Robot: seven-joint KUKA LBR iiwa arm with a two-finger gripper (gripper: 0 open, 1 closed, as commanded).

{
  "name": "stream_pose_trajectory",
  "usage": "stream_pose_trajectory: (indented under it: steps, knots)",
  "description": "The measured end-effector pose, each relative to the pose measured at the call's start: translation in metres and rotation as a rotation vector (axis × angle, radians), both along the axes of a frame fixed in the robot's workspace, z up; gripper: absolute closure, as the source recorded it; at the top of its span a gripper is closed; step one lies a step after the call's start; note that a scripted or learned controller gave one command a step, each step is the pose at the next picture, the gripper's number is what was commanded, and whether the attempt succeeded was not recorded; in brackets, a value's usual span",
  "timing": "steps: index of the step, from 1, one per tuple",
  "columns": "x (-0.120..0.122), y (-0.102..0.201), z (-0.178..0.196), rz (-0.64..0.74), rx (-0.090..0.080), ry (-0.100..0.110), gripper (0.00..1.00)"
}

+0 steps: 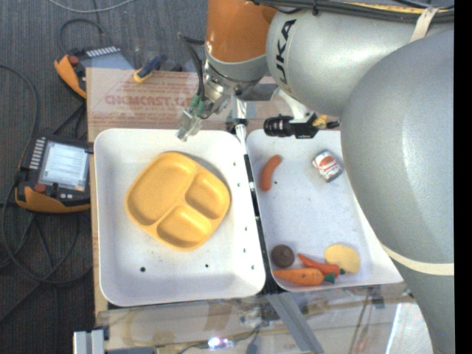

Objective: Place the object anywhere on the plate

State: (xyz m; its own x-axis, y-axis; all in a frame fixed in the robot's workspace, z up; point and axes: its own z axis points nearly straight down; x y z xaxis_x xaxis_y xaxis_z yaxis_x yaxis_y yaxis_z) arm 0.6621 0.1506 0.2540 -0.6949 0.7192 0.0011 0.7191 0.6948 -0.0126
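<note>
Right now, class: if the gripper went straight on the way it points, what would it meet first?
The gripper points down and leftward over the left bin's top rim. It would probably meet that rim or the white floor just inside first, short of the yellow plate; depth is unclear.

Dark grey carpet floor with loose black cables.

The grey arm reaches in from the right, its gripper angled down-left.

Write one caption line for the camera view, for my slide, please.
Gripper hovers at the left bin's far rim above the yellow plate; sausage and other items lie in the right bin.
</note>
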Motion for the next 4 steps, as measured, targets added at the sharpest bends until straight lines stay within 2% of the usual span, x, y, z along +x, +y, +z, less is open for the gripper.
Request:
stream_pose_trajectory:
  steps: [1, 2, 3, 4]
  knots:
    - [0.0, 0.0, 0.0, 0.0, -0.001, 0.0, 0.0]
    - [0.0, 0.0, 0.006, 0.0, -0.002, 0.004, 1.0]
    - [0.0, 0.0, 0.006, 0.0, -0.003, 0.004, 0.0]
    - [-0.019, 0.05, -0.059, 0.023, 0.005, -0.004, 0.0]
